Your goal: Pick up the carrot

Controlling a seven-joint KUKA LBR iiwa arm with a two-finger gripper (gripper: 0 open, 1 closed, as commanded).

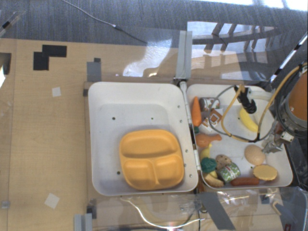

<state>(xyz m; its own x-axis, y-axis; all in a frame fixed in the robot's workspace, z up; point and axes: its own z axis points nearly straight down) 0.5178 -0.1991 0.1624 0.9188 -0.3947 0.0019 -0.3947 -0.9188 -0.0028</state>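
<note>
The bench carries two shallow white bins side by side. The left bin holds a yellow divided tray lying toward its near edge, well apart from everything in play. The right bin holds the clutter, so the work belongs on that side, which is probably why the arm hangs over that bin's right edge.

The gripper sits low by the right wall, just beside a pale egg; whether its jaws are open or closed cannot be told here, and nothing shows between them.

The carrot lies lengthwise against the right bin's left wall, toward the far corner, untouched and across the bin from the gripper. A banana lies near the far right, a round biscuit and a sausage along the near edge. The pick looks not yet begun.
</note>
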